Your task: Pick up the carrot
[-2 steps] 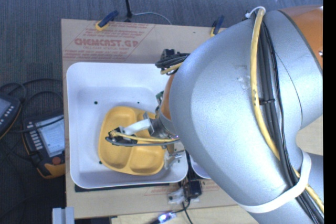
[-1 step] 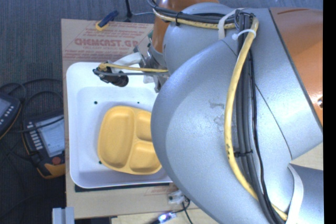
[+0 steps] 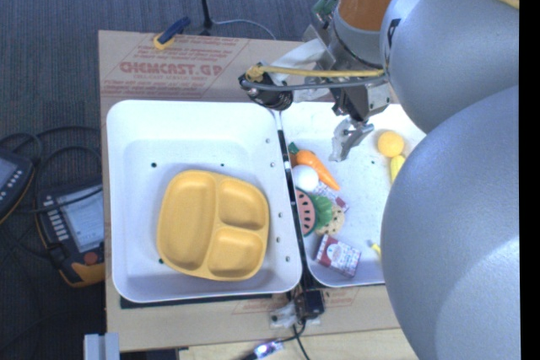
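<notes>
Lying in the right bin (image 3: 364,173), just below and left of the hand (image 3: 344,144): carrot (image 3: 315,167), orange, slim, tapered, with a green tuft at its upper-left end. Long axis diagonal, thick end toward upper left near the bin divider, tip pointing lower right. Not touched by the hand; a small gap of bare bin floor between them. Resting against a white egg-shaped item (image 3: 305,178) directly beneath it.

Hand hanging over the right bin, grey fingers pointing down; nothing seen between them; open or closed cannot be told from this angle.

Further below the hand: a watermelon slice (image 3: 305,212), red with a green rind, and a small red carton (image 3: 338,256) with a white label, print too small to read. Right of the hand: a yellow lemon-like item (image 3: 390,143).

Well left of the hand, in the left bin (image 3: 135,131): a yellow three-compartment plate (image 3: 213,223).

Above and left of the hand, on the desk (image 3: 160,72): cardboard sheet with red lettering, readable roughly as "CHEMCAST GP", upside-down orientation not evident, last characters uncertain.
</notes>
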`<state>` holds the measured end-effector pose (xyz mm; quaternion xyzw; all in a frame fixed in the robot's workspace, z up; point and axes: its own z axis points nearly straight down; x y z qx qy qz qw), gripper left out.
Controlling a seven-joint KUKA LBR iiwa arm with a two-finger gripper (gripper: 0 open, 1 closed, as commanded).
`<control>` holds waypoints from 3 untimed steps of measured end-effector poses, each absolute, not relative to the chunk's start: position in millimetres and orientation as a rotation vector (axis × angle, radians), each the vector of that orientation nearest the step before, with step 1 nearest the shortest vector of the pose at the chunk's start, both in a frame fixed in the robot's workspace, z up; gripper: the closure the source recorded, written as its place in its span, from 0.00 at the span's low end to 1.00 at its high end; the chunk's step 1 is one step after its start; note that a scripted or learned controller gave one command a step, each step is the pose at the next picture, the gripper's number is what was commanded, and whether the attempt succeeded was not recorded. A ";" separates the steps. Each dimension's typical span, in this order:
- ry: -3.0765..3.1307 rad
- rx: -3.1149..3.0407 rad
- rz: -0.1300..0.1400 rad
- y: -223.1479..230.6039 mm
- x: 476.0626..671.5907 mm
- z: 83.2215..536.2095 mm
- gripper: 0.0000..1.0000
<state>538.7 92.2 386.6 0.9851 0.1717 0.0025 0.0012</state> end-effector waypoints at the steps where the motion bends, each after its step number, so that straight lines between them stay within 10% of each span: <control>1: 0.552 3.089 -0.027 58.3 540.7 255.8 0.00; 2: 0.309 3.125 -0.022 6.7 506.2 180.6 0.00; 3: 0.318 3.126 -0.027 9.2 506.5 190.3 1.00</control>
